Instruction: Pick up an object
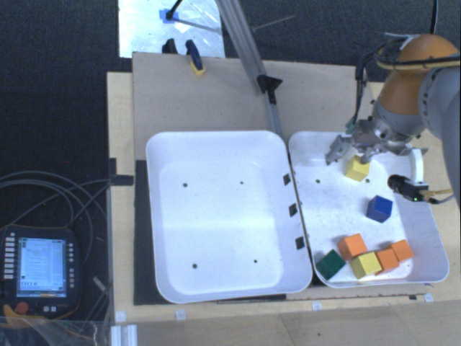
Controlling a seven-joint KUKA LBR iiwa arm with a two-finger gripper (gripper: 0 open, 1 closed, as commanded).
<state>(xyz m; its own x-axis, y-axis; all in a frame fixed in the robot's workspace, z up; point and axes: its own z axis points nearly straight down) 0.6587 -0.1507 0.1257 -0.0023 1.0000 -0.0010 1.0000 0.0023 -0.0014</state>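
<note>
Yellow cube (356, 169): in the right bin (425, 225), upper part, just under the gripper (353, 155).
Gripper: fingers spread, straddling the cube, not clamped.
Progress: lift looks not yet done.
Others: blue cube (379, 208) near; orange, yellow, green blocks clustered at the front wall.

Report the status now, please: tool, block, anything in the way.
Tool above the right bin, over the yellow block. Grip not confirmed. Blue block nearby, apart.

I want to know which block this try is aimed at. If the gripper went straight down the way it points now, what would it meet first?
Most likely the yellow block right under the gripper, in the right bin. How high above it the gripper sits is unclear.
</note>
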